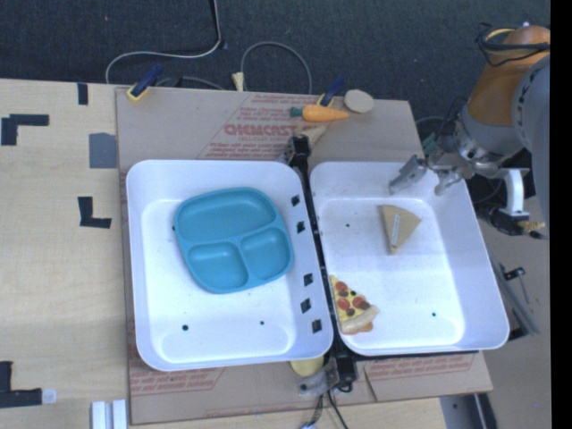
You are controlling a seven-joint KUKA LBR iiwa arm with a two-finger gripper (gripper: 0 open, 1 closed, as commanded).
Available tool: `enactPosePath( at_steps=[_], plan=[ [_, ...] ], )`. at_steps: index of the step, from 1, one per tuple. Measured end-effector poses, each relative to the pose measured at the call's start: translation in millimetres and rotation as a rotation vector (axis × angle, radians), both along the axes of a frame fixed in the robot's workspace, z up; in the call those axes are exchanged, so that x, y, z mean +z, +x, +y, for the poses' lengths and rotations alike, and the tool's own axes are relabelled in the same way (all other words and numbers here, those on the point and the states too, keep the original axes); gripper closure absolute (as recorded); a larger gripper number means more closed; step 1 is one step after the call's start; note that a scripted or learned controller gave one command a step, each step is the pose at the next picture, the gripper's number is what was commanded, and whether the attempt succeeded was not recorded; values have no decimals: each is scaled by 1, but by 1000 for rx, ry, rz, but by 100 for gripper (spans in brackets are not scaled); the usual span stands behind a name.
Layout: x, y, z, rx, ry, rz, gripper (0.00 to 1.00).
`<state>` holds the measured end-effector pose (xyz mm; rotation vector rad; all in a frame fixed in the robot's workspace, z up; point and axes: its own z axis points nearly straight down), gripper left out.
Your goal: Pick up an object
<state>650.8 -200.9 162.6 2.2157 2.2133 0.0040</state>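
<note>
Camera view: the approach is in hand, nothing grasped. The hand [422, 176] hovers over the right bin's [478, 266] far rim, fingers apart and empty, arm reaching in from the right. The tan wedge [397, 226] lies just beneath; next, descend and close on it.

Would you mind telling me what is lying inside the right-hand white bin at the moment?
The right bin holds a tan wedge near its back and a pizza slice toy against its left wall. The pincer hangs over the back rim, hiding a little of it.
</note>
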Motion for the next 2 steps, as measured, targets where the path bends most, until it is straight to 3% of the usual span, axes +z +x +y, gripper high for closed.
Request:
enactPosePath(
  at_steps=[1, 2],
  plan=[
    [-74, -24, 30, 3, -9, -7, 0],
    [-58, -20, 31, 4, -3, -12, 100]
  ],
)
